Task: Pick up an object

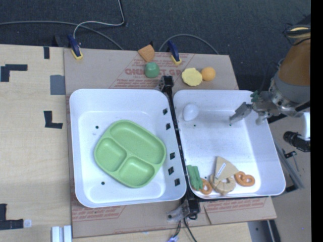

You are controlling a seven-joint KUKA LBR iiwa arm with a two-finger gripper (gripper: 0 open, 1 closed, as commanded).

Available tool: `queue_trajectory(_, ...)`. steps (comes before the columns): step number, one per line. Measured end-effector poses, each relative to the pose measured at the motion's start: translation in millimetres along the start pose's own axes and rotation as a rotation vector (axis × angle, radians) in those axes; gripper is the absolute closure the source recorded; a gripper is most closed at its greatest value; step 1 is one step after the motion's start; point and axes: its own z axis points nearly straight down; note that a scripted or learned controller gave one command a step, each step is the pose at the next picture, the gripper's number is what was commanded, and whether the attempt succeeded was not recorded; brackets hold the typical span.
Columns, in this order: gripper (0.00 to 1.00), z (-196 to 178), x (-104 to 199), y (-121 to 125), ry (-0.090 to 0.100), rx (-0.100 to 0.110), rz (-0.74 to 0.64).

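The right bin (262,150) holds a pale round object (190,111) near its far left corner. Along its near edge lie a green piece (194,175), a small orange ring (206,187), a tan wedge-shaped piece (224,173) and an orange pretzel shape (246,179). My gripper (247,114) hangs over the far right part of this bin, above bare bin floor. It is well right of the pale object and far behind the pile at the near edge. Nothing shows in its grasp.
The left bin (83,135) holds a green divided plate (130,153). Behind the bins, on the cardboard, sit an orange block (147,52), a green ball (151,70), a yellow piece (192,76) and an orange ball (208,74). Cables run along the back.
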Motion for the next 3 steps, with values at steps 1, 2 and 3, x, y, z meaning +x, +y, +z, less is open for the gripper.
queue_trajectory(1, 0.00, 113, 56, 14, 0.000, -0.004, -0.001)
queue_trajectory(2, 0.00, 113, 103, 56, 0.000, -0.005, -0.002)
queue_trajectory(3, 0.00, 114, 104, 78, 0.000, -0.003, -0.001)
